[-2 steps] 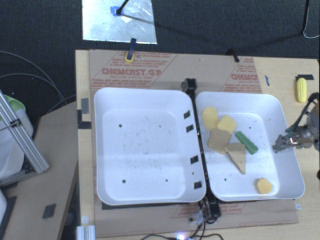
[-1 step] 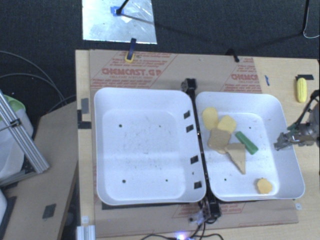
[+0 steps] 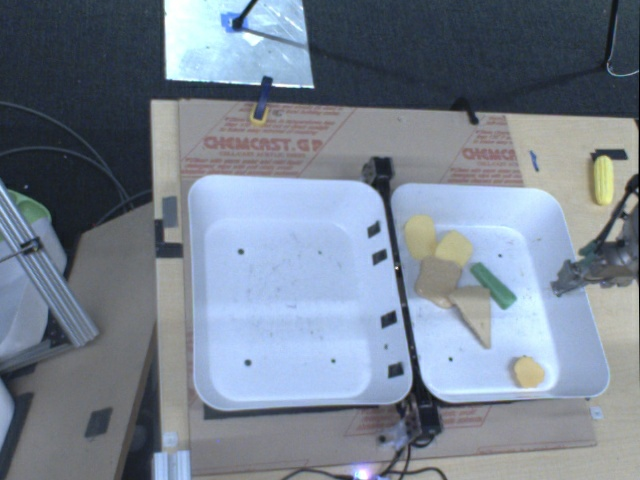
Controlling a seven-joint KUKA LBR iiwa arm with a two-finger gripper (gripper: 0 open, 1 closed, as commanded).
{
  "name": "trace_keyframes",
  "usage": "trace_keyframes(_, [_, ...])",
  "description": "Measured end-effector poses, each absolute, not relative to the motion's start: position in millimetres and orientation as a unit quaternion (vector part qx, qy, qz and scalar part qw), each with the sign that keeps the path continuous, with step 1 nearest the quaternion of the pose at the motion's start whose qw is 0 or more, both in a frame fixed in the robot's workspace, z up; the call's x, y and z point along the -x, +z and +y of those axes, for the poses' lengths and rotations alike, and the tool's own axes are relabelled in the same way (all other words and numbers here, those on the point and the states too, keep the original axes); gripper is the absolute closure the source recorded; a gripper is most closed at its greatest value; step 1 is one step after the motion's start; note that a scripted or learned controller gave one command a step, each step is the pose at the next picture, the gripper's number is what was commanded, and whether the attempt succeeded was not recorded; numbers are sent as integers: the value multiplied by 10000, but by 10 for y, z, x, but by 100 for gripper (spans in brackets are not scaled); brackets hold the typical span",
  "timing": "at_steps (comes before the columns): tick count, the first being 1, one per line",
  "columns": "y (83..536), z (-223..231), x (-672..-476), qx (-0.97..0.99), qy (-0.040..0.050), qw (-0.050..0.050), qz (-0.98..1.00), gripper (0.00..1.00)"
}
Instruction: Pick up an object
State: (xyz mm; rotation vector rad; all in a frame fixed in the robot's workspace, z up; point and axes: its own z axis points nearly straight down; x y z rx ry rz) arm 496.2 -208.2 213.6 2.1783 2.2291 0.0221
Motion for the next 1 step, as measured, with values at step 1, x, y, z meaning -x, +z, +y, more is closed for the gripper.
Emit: trace_keyframes(1, [1826,-1951,-5159,-7056,4,16,7086,100])
